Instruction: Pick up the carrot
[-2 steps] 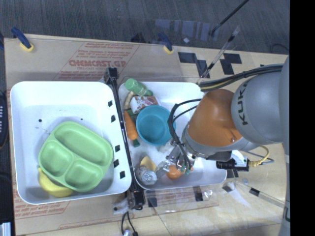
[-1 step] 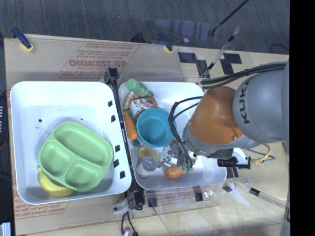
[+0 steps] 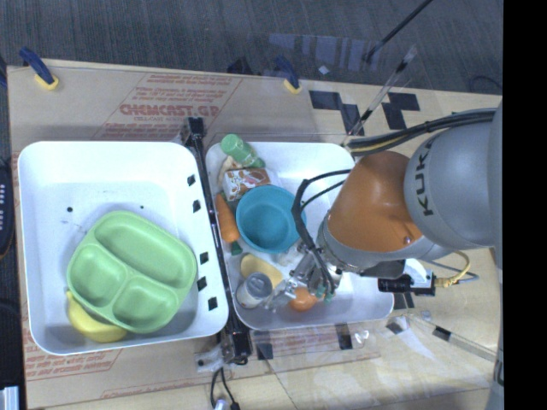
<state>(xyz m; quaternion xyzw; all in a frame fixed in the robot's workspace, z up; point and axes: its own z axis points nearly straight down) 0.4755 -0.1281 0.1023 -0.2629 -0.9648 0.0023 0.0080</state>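
Grey arm [image 3: 427,195] fills the frame's right, its tool [image 3: 309,287] low in the right bin [image 3: 359,319]; whether it is open I cannot tell. Carrot [image 3: 226,220] lies centre-frame beside the blue cup [image 3: 267,219], apart from the tool.

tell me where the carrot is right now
The carrot lies in the right bin, along its left wall, just left of the blue cup and below the snack packet.
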